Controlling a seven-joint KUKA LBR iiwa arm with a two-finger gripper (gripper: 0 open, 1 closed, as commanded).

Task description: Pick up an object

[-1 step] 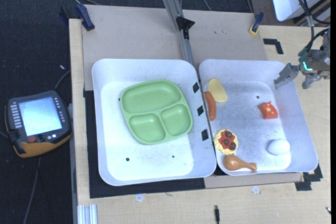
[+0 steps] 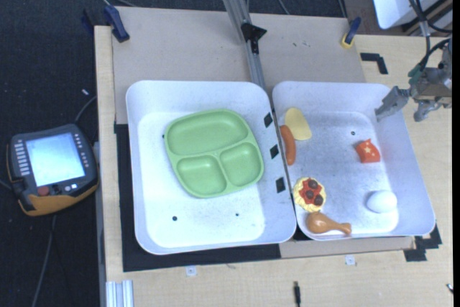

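Gripper (image 2: 404,106) at far right rim of right bin (image 2: 338,91), fingers spread, nothing between. Nearest target: red toy (image 2: 367,151), left and nearer, on bin floor.

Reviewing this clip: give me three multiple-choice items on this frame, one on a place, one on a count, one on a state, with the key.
1. Where does the green divided plate lie?
A. in the left bin
B. in the right bin
C. on the bench beside the bins

2. How many compartments does that plate have?
A. two
B. three
C. five

3. What is the pincer doing?
A. gripping the white egg
B. lifting the plate
C. hanging over the right bin's far right rim, holding nothing

Key: 1 A, the plate rests on the left bin floor. 2 B, one long section and two smaller ones. 3 C, the egg lies on the right bin floor, apart from the pincer.
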